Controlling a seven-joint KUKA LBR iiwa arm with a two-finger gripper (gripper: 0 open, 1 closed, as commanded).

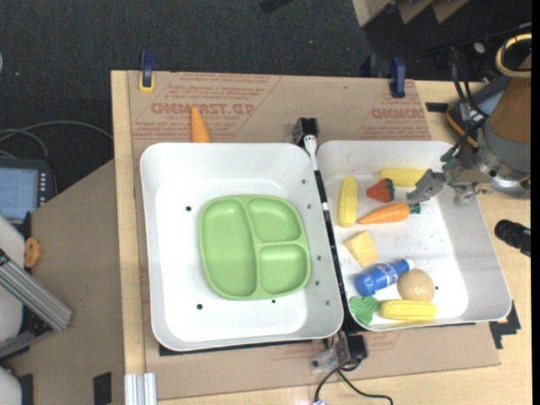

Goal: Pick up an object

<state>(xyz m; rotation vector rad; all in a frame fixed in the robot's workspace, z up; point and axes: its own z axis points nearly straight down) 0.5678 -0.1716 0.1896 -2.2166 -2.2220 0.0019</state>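
Toy carrot (385, 214), centre-right of frame in the right bin (494, 298): probably light, rigid, smooth plastic, best pinched across its thick middle. Claw (419, 194) hovers just right of it; whether open or closed cannot be told.

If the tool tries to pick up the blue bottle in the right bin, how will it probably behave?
The blue bottle lies on its side and looks round, so a push would probably make it roll. Its surface looks smooth, so it may slip between closing fingers. The potato and a corn cob lie close beside it and might be disturbed.
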